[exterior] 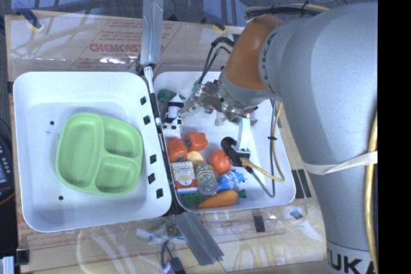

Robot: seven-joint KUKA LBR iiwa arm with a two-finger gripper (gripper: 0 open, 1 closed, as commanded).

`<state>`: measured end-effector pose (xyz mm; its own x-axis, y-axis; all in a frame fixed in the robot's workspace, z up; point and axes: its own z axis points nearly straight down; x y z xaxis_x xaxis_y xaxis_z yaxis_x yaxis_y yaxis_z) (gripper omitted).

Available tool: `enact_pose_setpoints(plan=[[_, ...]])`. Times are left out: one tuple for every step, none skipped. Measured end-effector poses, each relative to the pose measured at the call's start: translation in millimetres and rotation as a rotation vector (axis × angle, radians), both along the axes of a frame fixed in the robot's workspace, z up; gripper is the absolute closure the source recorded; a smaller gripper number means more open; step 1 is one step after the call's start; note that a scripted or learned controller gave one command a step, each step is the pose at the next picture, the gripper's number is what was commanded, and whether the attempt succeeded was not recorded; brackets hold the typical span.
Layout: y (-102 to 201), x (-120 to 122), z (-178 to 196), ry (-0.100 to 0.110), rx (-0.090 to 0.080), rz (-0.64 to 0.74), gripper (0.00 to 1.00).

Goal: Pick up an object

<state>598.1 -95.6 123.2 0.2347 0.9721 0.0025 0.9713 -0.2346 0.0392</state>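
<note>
The arm reaches in from the right side of the frame, and its gripper [196, 100] hangs over the upper part of the right bin [286, 184]. I cannot tell if the gripper is spread or pressed together, and I see nothing held in it. The toys to pick from sit in a heap at the lower left of that bin: an orange pepper [195, 140], a red tomato [219, 161], a little can [206, 179], a small box [183, 176] and a carrot [218, 199] at the bottom. A black and white toy [171, 117] lies just beside the gripper, near the bin's left wall. The left bin [26, 90] has a green plate [99, 154] in it. I think the arm is at the reaching step, with no toy grabbed yet. Next it likely needs to line up over one toy, go down and squeeze. The toys touch each other, so a clean grab could be hard.
</note>
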Motion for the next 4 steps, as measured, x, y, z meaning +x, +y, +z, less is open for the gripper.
enact_pose_setpoints(plan=[[-26, 16, -7, 0.041, 0.006, 0.053, 0.00], [77, 20, 70, 0.040, 0.005, 0.163, 0.00], [37, -39, 68, 0.043, 0.004, 0.183, 0.00], [-22, -86, 67, 0.044, 0.004, 0.178, 0.00]])
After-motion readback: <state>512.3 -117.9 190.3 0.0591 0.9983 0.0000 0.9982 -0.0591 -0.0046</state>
